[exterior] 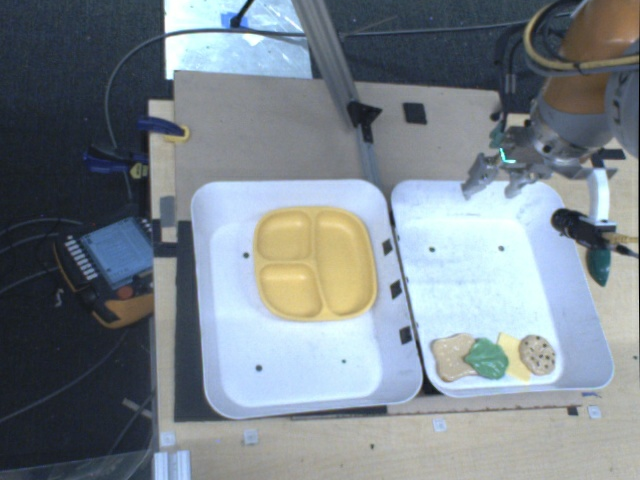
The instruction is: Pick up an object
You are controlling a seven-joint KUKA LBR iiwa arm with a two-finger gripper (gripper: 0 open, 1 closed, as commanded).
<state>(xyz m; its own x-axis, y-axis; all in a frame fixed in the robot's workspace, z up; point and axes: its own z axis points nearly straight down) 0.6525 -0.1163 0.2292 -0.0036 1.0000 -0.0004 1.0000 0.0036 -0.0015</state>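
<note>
Gripper [497,180] hung over the far edge of the right bin [470,298], arm [585,58] coming in from the far right. Fingers [478,176] were spread apart with nothing between them, tips pointing down toward the bin's far rim.

Objects lay well apart from the gripper — all four bunched in the right bin's near corner. Left to right: a tan toast slice [451,356], a green leaf [487,358] lapping over it, a yellow wedge [512,352] partly under the leaf, and a round cookie [538,353] with dark chips at the right end. They touched or overlapped in a short row along the near wall.

Left bin [300,368] held a yellow tray [314,263] with three compartments, sitting toward the far side — flat and upright.

Bins sat side by side on a brown board [270,128].
</note>
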